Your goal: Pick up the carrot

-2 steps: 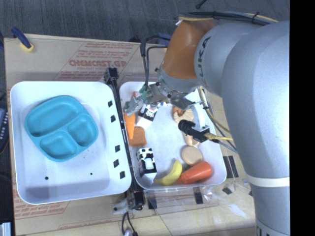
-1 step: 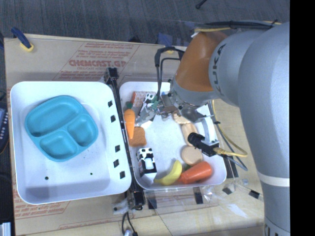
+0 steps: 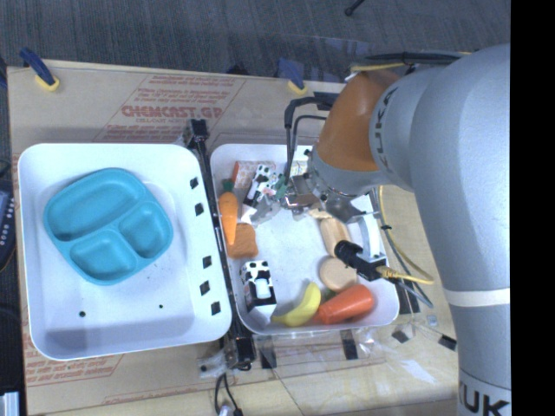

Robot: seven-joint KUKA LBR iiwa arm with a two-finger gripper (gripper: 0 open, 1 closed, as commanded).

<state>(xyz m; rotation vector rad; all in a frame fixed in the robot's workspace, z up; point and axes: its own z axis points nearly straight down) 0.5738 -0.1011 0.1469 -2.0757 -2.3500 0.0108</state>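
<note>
The carrot point(image 3: 227, 217), slim and orange, lies along the left wall of the right bin point(image 3: 295, 258), pointing front to back. My gripper point(image 3: 279, 191) hangs over the back of that bin, a short way right of the carrot's far end and apart from it. It sits among small black-and-white items, and nothing can be made out in its grasp. The grey arm with its orange band point(image 3: 351, 133) covers the bin's back right corner.
An orange block point(image 3: 244, 240) touches the carrot's right side. Near the front lie a black-and-white toy point(image 3: 257, 282), a banana point(image 3: 297, 307), a red-orange tapered piece point(image 3: 349, 303) and a tan piece point(image 3: 335, 250). The left bin point(image 3: 52, 319) holds a blue divided plate point(image 3: 108, 224).
</note>
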